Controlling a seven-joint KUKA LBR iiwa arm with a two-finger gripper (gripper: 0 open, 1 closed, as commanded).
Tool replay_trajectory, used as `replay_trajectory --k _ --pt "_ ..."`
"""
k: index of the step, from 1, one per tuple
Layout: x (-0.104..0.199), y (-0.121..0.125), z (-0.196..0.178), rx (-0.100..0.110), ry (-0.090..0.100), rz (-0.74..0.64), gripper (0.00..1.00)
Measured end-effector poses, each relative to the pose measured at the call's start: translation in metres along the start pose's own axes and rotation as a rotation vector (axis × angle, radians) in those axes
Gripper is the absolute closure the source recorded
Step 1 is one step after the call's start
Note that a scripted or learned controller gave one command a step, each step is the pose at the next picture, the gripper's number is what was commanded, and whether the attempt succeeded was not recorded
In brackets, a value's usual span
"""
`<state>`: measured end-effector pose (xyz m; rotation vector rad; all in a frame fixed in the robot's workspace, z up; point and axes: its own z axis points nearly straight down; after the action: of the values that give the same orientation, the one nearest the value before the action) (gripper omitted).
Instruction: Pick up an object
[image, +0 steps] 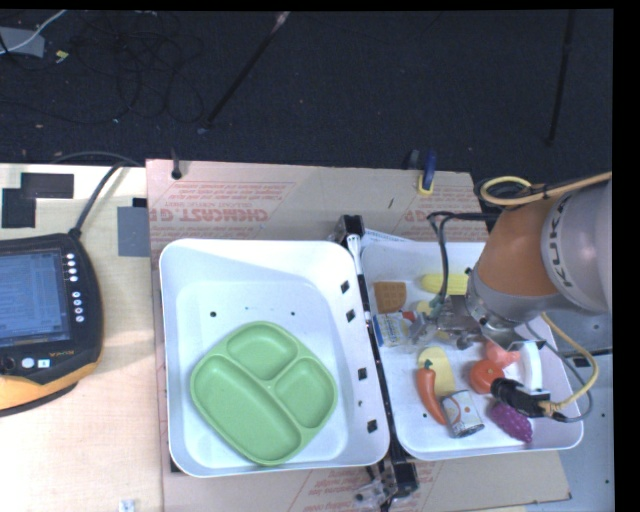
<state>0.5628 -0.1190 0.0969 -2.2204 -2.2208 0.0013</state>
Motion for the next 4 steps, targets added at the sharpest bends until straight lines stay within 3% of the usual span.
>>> replay_trajectory --k 1,2,3,4 --pt "0.019 -0.055 0.008 -0.004 0.000 0.003 0.00" --pt "0.020 -0.053 -0.003 -0.001 0.006 0.004 1.00" --pt "0.020 -0.054 -0.002 0.000 0.006 0.004 0.00" --pt "0.026 -0.085 0.008 -0.007 -0.002 0.002 0.00"
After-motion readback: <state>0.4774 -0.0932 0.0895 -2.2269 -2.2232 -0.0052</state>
